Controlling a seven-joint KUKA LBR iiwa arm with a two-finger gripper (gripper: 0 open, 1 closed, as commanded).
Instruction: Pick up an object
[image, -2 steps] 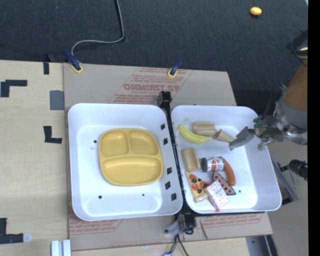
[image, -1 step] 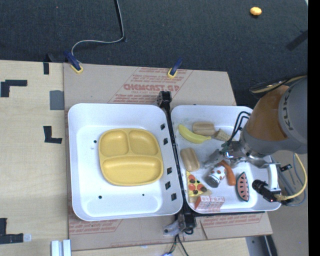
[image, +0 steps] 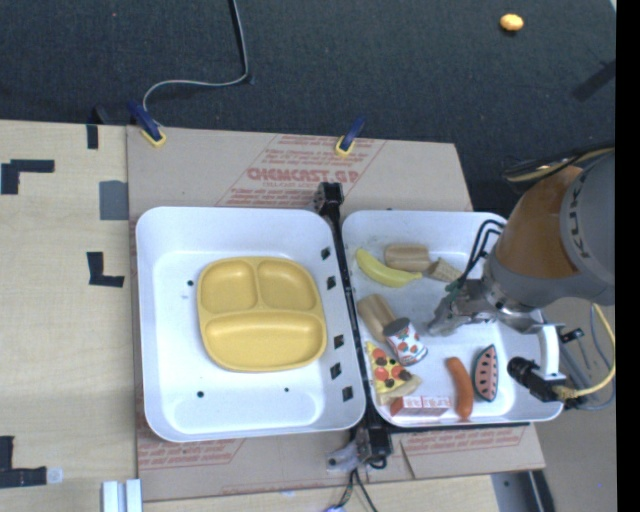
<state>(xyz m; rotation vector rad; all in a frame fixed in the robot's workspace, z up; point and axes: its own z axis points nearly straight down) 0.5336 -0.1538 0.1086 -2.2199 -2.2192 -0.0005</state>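
Jaws low in right bin, beside banana.

The arm has a rounded grey housing with a broad orange band above the wrist. Black cables loop along the wrist section. The gripper is dark metal, with a silver-grey mounting body behind it.
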